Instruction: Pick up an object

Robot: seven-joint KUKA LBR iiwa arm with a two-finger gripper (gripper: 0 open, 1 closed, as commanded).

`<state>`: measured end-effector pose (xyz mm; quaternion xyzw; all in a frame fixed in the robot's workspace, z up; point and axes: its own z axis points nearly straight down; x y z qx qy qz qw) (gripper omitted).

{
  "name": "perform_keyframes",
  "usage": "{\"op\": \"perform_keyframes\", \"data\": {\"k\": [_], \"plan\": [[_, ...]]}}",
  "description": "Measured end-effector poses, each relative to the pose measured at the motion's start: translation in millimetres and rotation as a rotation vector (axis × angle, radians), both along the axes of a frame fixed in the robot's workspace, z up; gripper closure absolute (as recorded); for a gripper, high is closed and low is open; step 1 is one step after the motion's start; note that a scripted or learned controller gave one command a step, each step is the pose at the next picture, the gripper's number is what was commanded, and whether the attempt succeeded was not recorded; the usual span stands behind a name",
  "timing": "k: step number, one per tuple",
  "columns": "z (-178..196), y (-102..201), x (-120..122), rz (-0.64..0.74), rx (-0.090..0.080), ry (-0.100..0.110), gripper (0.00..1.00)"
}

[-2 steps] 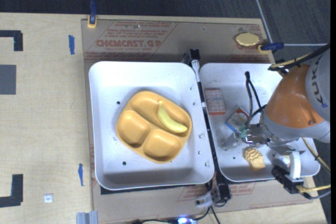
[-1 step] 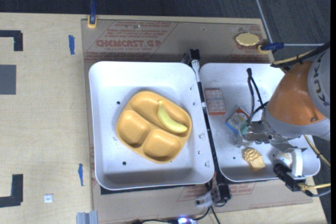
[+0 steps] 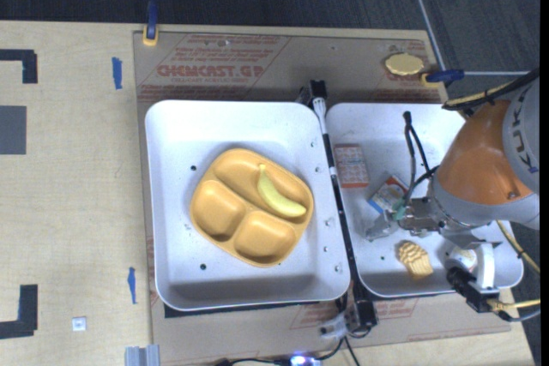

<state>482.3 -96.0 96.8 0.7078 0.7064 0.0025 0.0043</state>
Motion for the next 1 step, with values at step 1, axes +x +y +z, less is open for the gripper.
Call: {"op": "perform_keyframes", "data": {"k": [1], "plan": [[-10.9,-6.5,-2.3,0.003,0.005,0.008,0.0]]}}
